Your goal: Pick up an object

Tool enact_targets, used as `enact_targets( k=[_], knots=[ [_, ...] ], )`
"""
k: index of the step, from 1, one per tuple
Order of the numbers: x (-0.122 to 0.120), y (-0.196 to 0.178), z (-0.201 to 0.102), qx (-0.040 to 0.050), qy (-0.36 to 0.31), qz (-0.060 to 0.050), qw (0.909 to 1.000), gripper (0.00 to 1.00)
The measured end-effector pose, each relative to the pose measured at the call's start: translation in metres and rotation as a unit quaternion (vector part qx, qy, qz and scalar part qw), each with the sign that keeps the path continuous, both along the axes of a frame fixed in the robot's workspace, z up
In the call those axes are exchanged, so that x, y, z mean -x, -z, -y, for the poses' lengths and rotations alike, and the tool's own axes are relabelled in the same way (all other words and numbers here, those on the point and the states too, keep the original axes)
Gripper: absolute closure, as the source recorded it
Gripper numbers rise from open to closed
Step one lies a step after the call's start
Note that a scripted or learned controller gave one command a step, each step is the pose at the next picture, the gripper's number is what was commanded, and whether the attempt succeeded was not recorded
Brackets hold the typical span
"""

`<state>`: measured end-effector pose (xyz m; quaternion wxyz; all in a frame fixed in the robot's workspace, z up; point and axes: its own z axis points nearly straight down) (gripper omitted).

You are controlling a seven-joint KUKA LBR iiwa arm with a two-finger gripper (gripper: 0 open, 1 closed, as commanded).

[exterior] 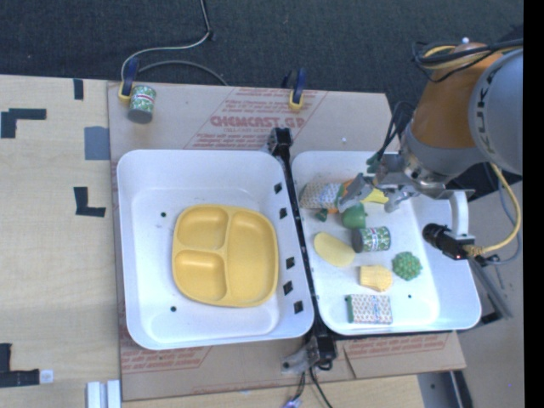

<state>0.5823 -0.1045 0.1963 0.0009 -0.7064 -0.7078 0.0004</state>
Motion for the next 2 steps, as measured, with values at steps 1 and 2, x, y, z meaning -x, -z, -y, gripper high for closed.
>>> enact_targets(
  k=[1,2],
  knots=[
    [0.022,0.093,0.009,0.0,0.001,0.001,1.0,0.0],
    [-0.001,0.11,-0.005,0.0004,0.0,0.002,1.0,0.0]
  ],
)
